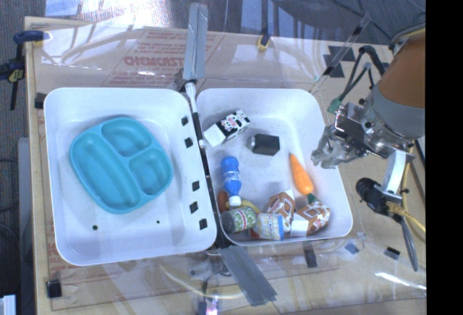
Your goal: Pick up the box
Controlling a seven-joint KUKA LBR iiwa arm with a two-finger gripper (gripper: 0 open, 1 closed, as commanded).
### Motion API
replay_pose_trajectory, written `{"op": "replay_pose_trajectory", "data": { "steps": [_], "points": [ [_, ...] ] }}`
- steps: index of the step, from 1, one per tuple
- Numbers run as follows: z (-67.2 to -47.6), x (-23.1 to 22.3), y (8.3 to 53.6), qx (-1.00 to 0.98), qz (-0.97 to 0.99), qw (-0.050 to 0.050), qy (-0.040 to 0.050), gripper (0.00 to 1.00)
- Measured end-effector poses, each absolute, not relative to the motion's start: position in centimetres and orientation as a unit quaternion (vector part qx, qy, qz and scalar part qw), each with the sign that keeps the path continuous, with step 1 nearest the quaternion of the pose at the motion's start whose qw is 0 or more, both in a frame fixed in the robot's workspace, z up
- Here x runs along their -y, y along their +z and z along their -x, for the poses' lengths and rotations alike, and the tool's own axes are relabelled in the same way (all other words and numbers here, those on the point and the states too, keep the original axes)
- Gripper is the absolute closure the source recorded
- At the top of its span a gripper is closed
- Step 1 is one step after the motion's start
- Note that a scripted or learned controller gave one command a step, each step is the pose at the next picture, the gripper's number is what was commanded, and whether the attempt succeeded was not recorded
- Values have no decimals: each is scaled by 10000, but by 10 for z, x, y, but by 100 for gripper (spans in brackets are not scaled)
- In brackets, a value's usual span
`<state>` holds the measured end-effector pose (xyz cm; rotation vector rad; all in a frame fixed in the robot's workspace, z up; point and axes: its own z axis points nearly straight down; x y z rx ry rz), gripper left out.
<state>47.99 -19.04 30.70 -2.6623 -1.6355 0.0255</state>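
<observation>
a: ok, gripper first. it sits over the right rim of the right bin, about halfway along that edge. whether it's open or closed i can't tell, too blurry at this slant. nothing seen gripped.

b: and the box?

a: i take it as the black-and-white patterned box, near the far-left corner of the right bin, lying tilted, one end just beside the divider edge. well apart from the gripper, across the bin.

b: what's between?

a: a small black block sits near the box on the gripper side, apart from it. an orange carrot lies nearer the right edge. a blue bottle is toward the middle-left. a pile of cartons and cans is crowded along the near edge.

b: left bin?

a: only a blue divided plate in the left bin, not relevant.

b: so how to do it well?

a: my guess: travel high across the bin toward the far-left corner, clear of the black block. line the grip across the box's narrow side, matching its tilt. come straight down, mind the divider wall right beside it. risk is clipping the wall or nudging the box into the corner.
</observation>
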Motion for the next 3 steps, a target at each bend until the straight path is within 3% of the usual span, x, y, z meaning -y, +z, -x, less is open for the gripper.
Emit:
{"op": "replay_pose_trajectory", "data": {
  "steps": [2, 3],
  "points": [
    [-482, 189, 322, 5312, 8471, 130, 136, 100],
    [-477, 204, 281, 5201, 8541, 21, 24, 100]
  ]
}}
